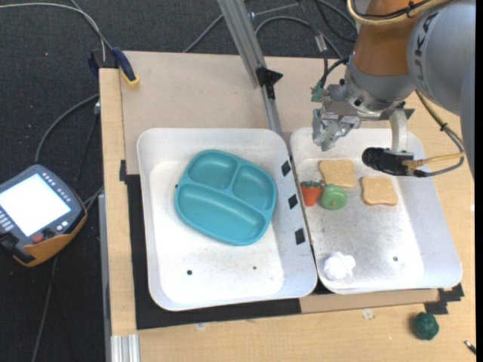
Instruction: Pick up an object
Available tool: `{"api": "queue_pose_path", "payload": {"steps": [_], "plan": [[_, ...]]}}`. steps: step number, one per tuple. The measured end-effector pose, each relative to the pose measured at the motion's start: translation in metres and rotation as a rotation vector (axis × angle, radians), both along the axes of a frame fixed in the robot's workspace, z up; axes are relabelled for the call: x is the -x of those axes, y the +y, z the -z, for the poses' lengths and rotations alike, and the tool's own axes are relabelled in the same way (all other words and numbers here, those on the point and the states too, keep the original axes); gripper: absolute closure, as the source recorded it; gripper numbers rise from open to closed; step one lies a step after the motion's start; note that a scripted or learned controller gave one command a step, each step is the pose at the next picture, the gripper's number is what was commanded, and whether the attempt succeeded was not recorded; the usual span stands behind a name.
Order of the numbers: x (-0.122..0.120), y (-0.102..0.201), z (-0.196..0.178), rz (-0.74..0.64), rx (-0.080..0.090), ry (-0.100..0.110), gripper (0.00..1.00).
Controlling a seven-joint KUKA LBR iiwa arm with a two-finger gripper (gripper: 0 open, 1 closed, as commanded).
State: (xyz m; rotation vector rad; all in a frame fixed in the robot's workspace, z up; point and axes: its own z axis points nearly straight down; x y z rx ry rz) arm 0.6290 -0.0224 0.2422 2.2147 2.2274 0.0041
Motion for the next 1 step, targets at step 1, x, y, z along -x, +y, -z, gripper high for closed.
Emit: {"api": "queue_pose_path", "payload": {"steps": [1], "plan": [[-0.0031,0.0561,0.0134,0.000,0.000,0.004,1.00]]}}
